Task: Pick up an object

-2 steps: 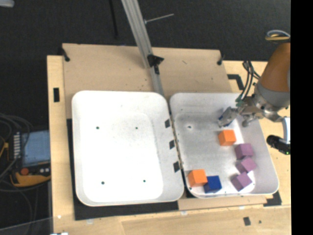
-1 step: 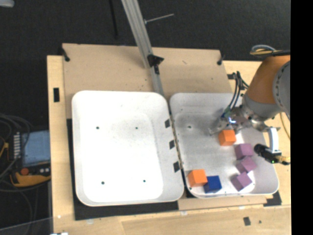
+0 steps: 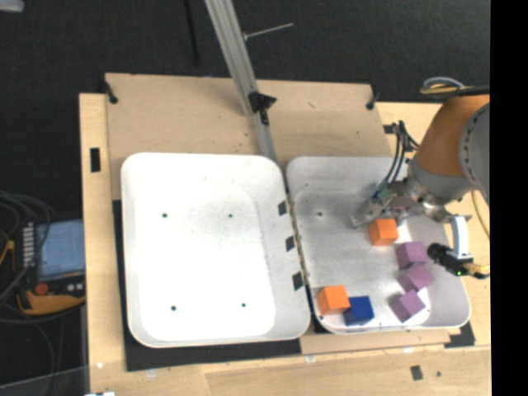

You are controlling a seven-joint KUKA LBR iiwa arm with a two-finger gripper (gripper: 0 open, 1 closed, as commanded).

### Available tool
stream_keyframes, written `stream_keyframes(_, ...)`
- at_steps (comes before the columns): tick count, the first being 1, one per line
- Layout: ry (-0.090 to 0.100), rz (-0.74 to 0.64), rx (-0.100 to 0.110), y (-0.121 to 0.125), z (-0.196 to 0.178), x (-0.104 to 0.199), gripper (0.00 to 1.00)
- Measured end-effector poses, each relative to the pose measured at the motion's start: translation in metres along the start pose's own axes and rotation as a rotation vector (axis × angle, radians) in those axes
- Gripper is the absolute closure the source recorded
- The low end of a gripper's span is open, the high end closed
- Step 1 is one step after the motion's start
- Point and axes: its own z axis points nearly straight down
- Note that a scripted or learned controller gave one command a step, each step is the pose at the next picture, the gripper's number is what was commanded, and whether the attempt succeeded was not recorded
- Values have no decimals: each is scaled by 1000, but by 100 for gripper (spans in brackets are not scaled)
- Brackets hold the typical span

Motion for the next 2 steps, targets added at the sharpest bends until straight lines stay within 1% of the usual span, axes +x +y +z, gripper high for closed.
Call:
stream_keyframes(1, 0, 0, -4, 1, -12, -1, 100)
stream_keyframes(2, 1, 6, -7, -5, -73, -5, 100)
